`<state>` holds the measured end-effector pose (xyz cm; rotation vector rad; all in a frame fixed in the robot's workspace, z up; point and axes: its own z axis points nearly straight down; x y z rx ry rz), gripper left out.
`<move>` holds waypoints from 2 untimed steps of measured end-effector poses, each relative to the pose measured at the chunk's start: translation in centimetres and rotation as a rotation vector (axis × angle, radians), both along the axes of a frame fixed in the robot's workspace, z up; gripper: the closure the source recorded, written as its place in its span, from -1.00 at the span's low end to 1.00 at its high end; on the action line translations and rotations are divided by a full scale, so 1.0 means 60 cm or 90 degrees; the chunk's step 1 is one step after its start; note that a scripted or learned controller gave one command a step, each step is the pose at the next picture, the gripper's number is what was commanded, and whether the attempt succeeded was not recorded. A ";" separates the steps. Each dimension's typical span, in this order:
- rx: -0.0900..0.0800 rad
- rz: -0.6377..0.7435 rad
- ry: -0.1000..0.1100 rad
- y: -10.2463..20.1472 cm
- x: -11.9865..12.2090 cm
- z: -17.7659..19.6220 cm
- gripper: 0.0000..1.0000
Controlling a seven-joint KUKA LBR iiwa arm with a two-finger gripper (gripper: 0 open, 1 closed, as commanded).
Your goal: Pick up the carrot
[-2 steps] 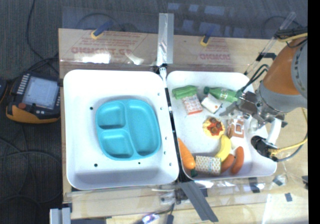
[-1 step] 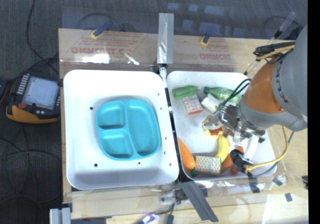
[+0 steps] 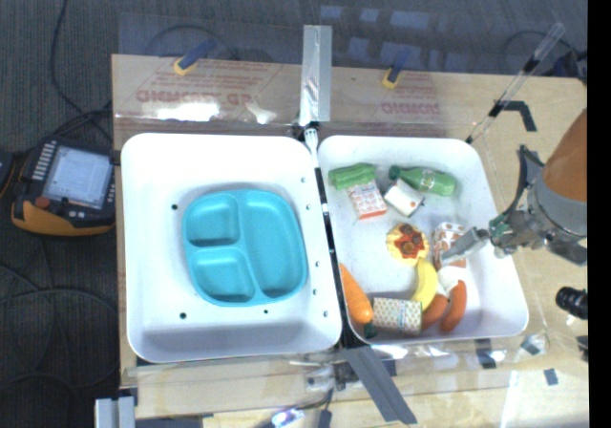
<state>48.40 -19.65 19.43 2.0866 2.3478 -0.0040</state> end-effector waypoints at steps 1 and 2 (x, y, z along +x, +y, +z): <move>0.002 -0.072 0.001 0.099 0.010 -0.119 -1.00; 0.001 -0.107 0.001 0.180 0.003 -0.019 -1.00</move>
